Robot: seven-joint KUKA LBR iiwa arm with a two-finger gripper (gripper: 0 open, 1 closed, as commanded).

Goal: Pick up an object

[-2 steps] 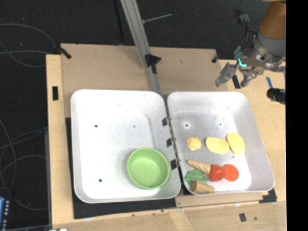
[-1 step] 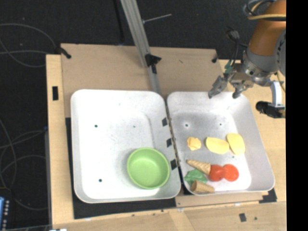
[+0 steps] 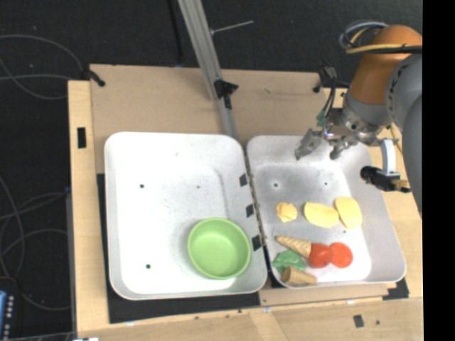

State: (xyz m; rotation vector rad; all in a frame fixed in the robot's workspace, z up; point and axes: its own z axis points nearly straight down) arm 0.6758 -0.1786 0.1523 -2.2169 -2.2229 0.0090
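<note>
i see my end effector up over the far edge of the right bin, its fingers apart with nothing in them. the yellow toys, red tomato and cones lie near that bin's front. a green bowl sits in the left bin.

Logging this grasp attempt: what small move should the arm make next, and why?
Probably travel toward the near end of the right white bin: the end effector hangs over its far edge, while the pale yellow toy pieces and red tomato-like toys lie nearer the camera.
</note>
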